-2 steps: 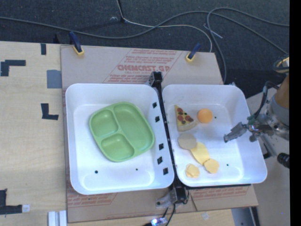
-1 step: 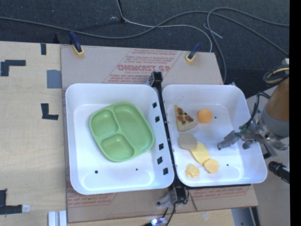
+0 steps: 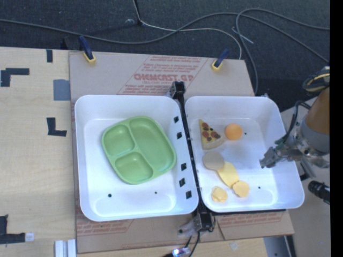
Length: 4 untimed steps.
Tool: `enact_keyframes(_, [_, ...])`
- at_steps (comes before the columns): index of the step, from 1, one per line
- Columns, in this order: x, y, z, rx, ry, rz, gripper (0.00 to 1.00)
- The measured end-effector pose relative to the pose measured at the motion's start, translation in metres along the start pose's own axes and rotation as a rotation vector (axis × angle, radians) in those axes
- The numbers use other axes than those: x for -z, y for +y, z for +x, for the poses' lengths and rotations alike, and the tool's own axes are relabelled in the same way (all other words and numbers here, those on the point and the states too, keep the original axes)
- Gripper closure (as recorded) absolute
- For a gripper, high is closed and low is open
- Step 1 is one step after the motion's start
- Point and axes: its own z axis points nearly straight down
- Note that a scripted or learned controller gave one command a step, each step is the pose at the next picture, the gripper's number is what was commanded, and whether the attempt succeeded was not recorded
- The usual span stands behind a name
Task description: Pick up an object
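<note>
Two bins, one arm at the right rim

Two shallow white bins sit side by side on a cardboard sheet [image 3: 161,71]. The left bin [image 3: 86,143] carries a green divided tray [image 3: 138,149] with three compartments, lying flat and turned at a slant. The right bin [image 3: 268,116] holds the small toy foods: a pizza slice [image 3: 209,134], tan with a red edge and dark dots, beside an orange ball [image 3: 233,131]; below them a grey-beige round disc [image 3: 213,160] touching a pale yellow piece [image 3: 229,173]; then two small yellow-orange lumps [image 3: 219,194] [image 3: 240,188] near the front wall. The gripper [image 3: 269,159] hangs over the right side of the right bin, apart from every food piece, with nothing between its fingers; whether the claw is wide or narrow I cannot tell. The grey arm [image 3: 316,133] enters from the right
</note>
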Motion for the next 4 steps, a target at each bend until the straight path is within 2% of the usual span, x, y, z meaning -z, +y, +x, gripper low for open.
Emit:
enact_keyframes(2, [0.094,0.002,0.004,0.000,-0.003,-0.006,1.00])
enact_keyframes(4, [0.095,0.029,0.098,0.004,0.000,-0.003,1.00])
